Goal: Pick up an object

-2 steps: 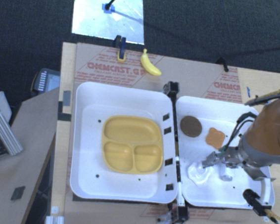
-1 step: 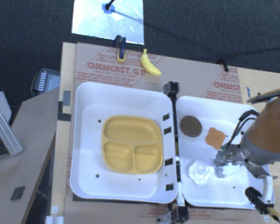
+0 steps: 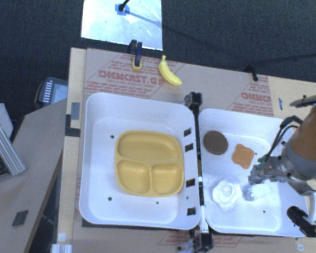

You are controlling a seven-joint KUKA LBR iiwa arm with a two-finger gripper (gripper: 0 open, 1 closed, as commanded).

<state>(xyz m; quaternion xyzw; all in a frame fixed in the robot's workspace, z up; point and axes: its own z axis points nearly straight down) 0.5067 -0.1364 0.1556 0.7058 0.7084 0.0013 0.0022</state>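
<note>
left bin (image 3: pixel 97 145): white plastic, smooth, slight sheen
right bin (image 3: pixel 269 219): the same white plastic
divided tray (image 3: pixel 146 161): yellow plastic, matt, smooth
banana (image 3: pixel 169 74): yellow, glossy, plastic-looking
bench board (image 3: pixel 124 76): brown cardboard, matt, red print
brown disc (image 3: pixel 215 142): dark, matt
orange piece (image 3: pixel 243 155): matt, toast-like
fried egg (image 3: pixel 225 193): white, glossy
far panel (image 3: pixel 123 14): shiny metal sheet
floor (image 3: pixel 34 26): dark rough carpet

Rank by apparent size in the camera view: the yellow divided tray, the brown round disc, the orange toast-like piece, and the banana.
1. Yellow divided tray, by far the largest.
2. Banana and brown round disc: too alike to rank, one long and thin, the other round.
3. Orange toast-like piece, slightly smaller than the disc.
</note>
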